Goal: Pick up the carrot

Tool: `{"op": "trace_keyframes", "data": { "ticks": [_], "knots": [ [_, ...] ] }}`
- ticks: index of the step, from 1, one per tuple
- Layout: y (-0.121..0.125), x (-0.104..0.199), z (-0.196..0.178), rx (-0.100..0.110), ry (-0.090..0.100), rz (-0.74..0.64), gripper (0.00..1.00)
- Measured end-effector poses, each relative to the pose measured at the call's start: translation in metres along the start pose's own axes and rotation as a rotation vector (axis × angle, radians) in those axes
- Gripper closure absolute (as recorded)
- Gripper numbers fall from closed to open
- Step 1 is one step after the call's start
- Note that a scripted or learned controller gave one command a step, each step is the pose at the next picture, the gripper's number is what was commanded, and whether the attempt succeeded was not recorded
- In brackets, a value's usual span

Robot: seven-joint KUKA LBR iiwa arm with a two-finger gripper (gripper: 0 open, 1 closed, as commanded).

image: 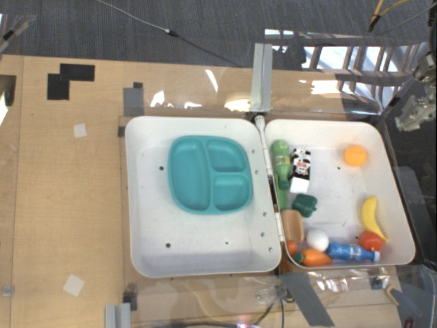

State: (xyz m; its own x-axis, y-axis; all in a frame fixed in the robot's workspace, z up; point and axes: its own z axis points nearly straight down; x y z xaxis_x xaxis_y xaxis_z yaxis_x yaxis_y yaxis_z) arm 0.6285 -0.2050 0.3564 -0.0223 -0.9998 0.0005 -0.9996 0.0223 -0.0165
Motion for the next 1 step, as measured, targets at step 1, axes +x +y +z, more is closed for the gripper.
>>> {"op": "trace_keyframes", "data": {
  "ticks": [1],
  "knots": [
    [0.108, 0.0031, 0.0947, -0.015, -0.006, -0.407, 1.0]
  ]
}}
